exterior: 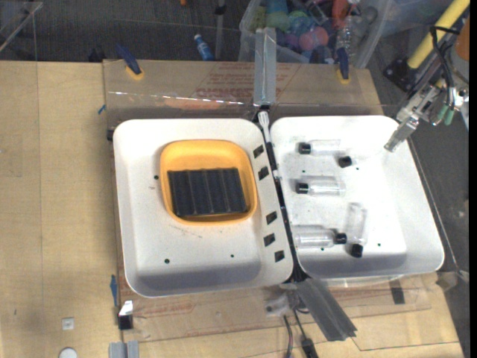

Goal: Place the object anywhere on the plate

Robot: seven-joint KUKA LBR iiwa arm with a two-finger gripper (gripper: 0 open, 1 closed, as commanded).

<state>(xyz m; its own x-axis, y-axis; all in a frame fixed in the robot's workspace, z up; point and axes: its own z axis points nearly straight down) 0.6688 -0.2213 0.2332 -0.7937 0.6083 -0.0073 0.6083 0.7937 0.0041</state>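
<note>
An orange plate (206, 152) lies in the left bin (138, 222), with a dark ridged rectangular block (207, 191) on it. Several clear vials with black caps lie in the right bin (406, 200): one at the back (322, 148), one in the middle (319, 189), and two at the front (314, 237) (356, 222). My gripper (399, 134) hangs over the right bin's back right corner, above and apart from all the vials. I see nothing held in it.
A raised divider with black clips (268, 192) separates the two bins. A clear tub of colourful toys (313, 13) stands behind the bench. Wooden bench surface (52, 200) stretches to the left.
</note>
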